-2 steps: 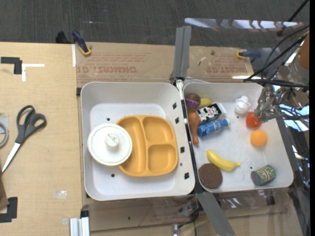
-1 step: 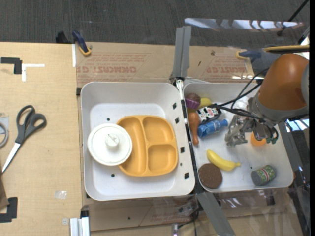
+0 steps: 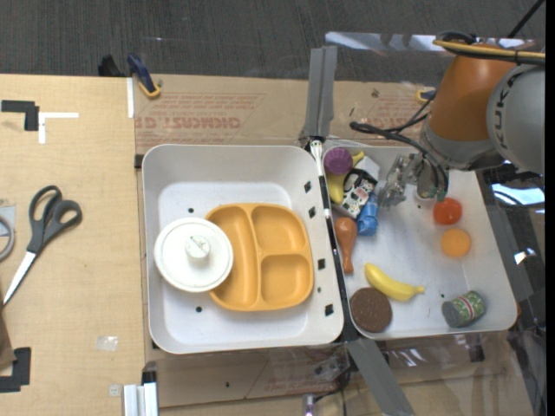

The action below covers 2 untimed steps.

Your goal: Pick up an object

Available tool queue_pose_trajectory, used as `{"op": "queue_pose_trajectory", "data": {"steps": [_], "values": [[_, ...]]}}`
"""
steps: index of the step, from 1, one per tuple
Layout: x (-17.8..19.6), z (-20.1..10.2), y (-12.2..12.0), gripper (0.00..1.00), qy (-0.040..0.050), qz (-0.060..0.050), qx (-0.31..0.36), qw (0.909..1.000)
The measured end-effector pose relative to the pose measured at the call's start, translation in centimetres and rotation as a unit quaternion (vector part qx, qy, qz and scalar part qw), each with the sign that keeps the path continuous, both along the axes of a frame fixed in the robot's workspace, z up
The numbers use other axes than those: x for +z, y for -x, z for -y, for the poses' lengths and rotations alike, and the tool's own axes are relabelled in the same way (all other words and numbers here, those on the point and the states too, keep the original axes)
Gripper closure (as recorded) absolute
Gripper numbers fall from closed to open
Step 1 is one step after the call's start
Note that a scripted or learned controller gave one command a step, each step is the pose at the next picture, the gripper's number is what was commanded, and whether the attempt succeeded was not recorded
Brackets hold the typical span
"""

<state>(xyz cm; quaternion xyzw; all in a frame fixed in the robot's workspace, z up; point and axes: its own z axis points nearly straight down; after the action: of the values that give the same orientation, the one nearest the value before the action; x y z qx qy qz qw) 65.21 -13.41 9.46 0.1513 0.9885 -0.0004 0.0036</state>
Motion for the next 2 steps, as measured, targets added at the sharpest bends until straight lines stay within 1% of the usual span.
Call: {"op": "queue_pose_trajectory", "data": {"steps": [1, 2], "values": [[-0.2, -4.1, 2.8, 1.00, -0.0005, -0.002, -0.070, 0.9976], [7.5, 3.4, 3.2, 1.00, -0.0001, -0.001, -0.016, 0.9999]]}}
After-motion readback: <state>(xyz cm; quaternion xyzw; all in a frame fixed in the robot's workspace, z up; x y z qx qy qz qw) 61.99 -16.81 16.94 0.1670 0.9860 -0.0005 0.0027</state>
